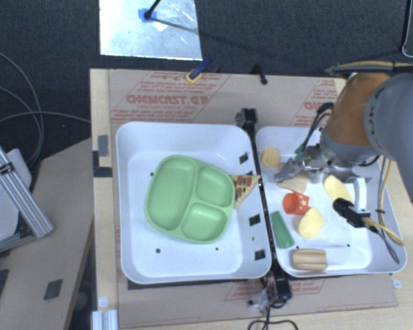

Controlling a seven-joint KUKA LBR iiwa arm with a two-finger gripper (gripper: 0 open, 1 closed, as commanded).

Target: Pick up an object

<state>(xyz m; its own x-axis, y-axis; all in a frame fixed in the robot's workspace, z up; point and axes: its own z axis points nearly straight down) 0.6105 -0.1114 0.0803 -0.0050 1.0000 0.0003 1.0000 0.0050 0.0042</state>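
Observation:
The right bin (372,256) holds several toy foods: a pale yellow round piece (270,158), a red pepper (296,202), a yellow lemon (311,223), a yellow oblong piece (336,186), a green strip (282,229) and a tan bread roll (309,258). My gripper (288,172) hangs low over the upper left part of this bin. It is between the pale round piece and the red pepper, just above the pepper. I see nothing held in it.
The left bin (134,256) carries a green divided plate (191,198), and a pizza slice (244,184) lies by the wall it shares with the right bin. The grey arm with its orange band (354,108) covers the right bin's upper right. Cables (385,229) trail along that bin's right side.

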